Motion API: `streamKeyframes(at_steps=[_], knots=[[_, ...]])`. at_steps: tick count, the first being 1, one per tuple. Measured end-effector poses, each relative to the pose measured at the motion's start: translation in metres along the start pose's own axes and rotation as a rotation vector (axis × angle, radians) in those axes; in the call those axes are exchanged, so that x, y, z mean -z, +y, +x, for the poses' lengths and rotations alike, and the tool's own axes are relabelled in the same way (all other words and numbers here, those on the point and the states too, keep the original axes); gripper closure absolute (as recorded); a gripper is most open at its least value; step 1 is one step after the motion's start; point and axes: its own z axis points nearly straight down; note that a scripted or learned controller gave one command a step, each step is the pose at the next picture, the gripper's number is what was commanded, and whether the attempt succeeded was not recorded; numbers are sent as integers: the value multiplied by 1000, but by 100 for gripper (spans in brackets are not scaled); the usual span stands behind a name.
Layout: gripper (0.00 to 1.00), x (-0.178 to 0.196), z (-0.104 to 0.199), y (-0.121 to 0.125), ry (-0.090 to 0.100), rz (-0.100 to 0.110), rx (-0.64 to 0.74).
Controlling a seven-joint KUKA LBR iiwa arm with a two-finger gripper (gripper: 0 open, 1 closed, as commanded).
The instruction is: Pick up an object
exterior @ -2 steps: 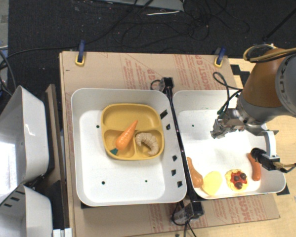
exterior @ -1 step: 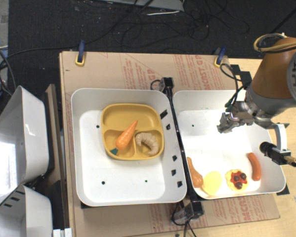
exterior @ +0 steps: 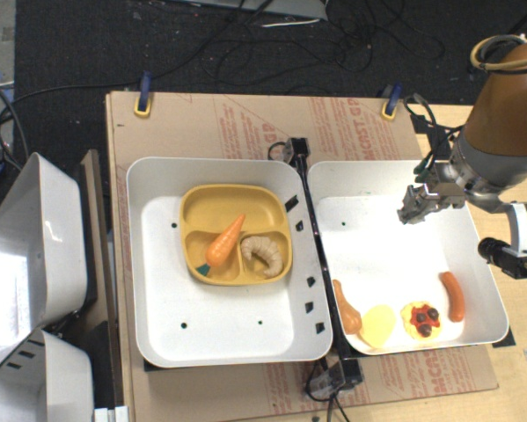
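Observation:
My gripper [exterior: 415, 207] hangs over the upper right part of the right bin [exterior: 382, 236], with nothing visible between its small dark fingers. Along that bin's front edge lie an orange drumstick-like piece [exterior: 346, 308], a pale yellow disc [exterior: 378, 324], a yellow piece with red and dark toppings [exterior: 420, 319] and a sausage [exterior: 454, 295]. In the left bin [exterior: 157, 262] a yellow divided plate [exterior: 201, 205] holds a carrot [exterior: 225, 241] and a shrimp [exterior: 264, 253].
The bins sit on a cardboard-covered bench [exterior: 245, 121] held by yellow clamps at the back. A black divider [exterior: 309, 236] runs between the bins. White containers [exterior: 34, 244] stand off the bench at the left. Cables cross the dark floor behind.

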Motion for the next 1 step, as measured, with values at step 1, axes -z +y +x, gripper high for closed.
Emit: streamKeyframes(at_steps=[1], knots=[[100, 10, 52, -6, 3, 5, 5]])
